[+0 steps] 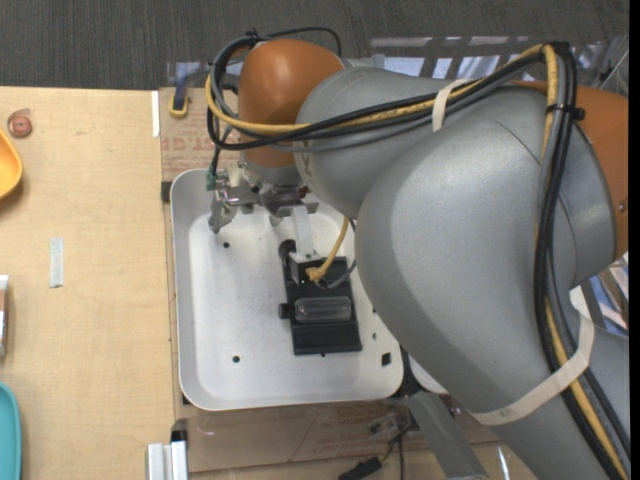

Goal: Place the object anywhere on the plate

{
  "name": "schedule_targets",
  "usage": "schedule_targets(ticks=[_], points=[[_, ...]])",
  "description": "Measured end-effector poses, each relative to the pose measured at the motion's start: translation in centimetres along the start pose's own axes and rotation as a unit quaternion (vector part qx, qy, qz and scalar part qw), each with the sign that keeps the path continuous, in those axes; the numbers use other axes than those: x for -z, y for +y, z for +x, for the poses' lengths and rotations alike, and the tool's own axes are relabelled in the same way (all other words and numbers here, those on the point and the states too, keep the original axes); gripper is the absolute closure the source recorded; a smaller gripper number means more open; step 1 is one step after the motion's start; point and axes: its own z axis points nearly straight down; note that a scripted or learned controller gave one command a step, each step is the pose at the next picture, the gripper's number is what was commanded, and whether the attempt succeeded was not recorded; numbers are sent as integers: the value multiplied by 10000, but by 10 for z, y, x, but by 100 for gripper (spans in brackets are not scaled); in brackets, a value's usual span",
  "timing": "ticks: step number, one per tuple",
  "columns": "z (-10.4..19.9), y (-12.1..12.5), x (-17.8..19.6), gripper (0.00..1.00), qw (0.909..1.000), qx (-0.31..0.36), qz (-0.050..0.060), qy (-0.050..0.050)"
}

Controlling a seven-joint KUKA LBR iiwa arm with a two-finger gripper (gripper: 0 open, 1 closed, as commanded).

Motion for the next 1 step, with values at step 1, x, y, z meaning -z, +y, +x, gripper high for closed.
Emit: schedule_targets(ticks=[1], points=[[8,-44,0,0,9856,-1689,8,2]])
